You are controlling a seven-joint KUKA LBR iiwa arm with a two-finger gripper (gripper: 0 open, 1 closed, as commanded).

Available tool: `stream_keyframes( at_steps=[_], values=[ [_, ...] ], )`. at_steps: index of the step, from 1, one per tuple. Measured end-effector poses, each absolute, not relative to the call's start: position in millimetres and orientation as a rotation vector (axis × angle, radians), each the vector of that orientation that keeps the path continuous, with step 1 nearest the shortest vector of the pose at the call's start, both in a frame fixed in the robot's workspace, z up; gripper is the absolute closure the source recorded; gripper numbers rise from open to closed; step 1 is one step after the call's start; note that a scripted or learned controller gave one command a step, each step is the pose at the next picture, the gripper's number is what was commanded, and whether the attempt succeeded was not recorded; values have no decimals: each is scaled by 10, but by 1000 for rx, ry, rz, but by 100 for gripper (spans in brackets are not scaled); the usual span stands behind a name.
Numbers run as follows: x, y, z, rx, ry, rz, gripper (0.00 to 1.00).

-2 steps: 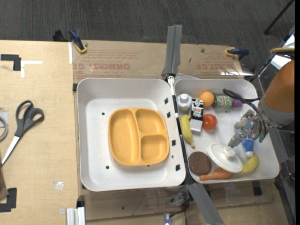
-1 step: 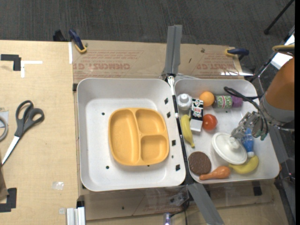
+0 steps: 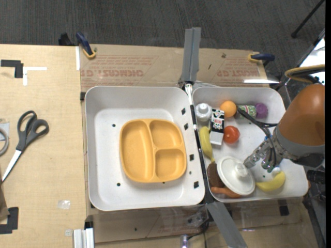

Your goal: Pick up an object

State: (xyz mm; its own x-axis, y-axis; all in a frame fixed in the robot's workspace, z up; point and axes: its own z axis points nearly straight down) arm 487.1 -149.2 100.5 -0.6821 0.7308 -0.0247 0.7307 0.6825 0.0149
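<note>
1. A dark grey carpeted floor (image 3: 155,9) stretches beyond the far edge of the bench.
2. A pale wooden benchtop (image 3: 46,138) fills the left side, under even light.
3. Brown cardboard (image 3: 134,68), printed with red lettering, is clamped flat at the back.
4. Black-handled scissors (image 3: 23,138) lie on the wood at left.
</note>
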Motion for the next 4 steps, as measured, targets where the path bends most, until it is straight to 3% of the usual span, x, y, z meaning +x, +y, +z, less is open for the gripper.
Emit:
stream_keyframes(
  at_steps=[1, 2, 3, 4],
  values=[
    [5383, -1167, 918, 1620, 2690, -1, 100],
    [5365, -2062, 2198, 1099, 2940, -2, 100],
    [5103, -1799, 1081, 982, 2984, 0, 100],
    [5412, -1012, 1973, 1071, 2950, 0, 100]
  ],
)
